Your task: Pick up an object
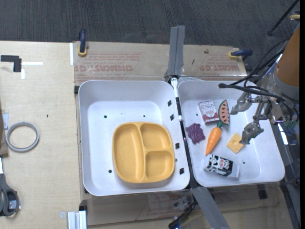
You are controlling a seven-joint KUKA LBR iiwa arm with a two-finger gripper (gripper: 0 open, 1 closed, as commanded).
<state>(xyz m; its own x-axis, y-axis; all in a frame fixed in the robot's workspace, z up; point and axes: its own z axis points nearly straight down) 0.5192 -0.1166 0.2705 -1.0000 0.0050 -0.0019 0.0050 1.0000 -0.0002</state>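
Over the right bin [267,173] my gripper [249,131] hangs with its jaws spread and nothing between them, its tip just above the cheese wedge [235,143], a small yellow slab lying flat near the bin's middle. That wedge is my likeliest target. I judge it to be a light, hollow plastic toy, stiff enough to take a pinch but smooth, so it could squirt out if I close on a sloped face; being thin and flat on the floor, it leaves little edge to catch, and I would want the fingers straddling its two straight sides. Just beside it to the left lies the carrot [213,140], tilted with its green top up toward the watermelon slice [224,112]; the carrot is rounder and taller, probably an easier grip across its thick upper half, though its taper may let it slide. Farther left sit the purple grapes [195,133], near the pink carton [207,111], and the cow-print milk box [219,165] rests toward the front wall. All look rigid, light and unbreakable. Beyond the divider, the left bin [95,142] holds a yellow divided plate [143,151], well apart from my work.
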